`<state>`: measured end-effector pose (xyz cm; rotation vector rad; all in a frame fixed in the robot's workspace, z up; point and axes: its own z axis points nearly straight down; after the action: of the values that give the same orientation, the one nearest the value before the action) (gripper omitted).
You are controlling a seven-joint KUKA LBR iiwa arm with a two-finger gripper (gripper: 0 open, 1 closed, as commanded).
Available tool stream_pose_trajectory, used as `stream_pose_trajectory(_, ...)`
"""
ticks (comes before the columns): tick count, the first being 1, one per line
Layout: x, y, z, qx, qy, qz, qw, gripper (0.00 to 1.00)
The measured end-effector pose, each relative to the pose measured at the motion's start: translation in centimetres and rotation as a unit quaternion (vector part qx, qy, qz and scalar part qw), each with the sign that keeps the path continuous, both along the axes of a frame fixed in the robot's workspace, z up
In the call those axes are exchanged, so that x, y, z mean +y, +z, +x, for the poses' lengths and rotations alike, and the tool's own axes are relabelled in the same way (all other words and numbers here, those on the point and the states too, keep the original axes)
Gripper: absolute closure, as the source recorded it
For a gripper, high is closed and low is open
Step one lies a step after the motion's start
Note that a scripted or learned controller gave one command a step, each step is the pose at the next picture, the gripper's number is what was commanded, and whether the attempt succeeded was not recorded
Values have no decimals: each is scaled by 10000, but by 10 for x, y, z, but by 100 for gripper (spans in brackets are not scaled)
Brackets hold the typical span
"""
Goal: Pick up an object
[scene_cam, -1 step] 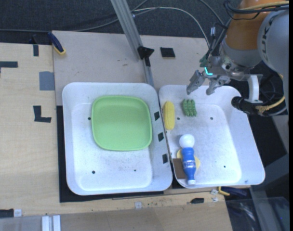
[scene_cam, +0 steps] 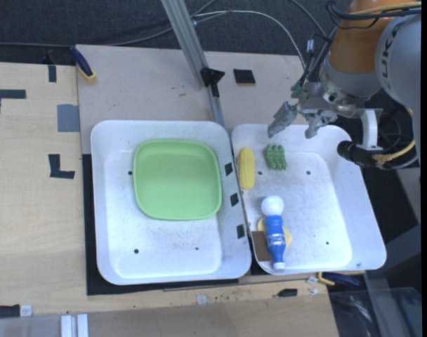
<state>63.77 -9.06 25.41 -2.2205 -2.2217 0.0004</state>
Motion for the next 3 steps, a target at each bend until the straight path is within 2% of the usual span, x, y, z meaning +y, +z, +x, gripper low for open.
stream_pose_trajectory(2, -1, -103, 11, 27, -1, 0, 10000, 0)
stream_pose_trajectory(3, -2, -143, 9, -17, 4, 2, 10000, 0)
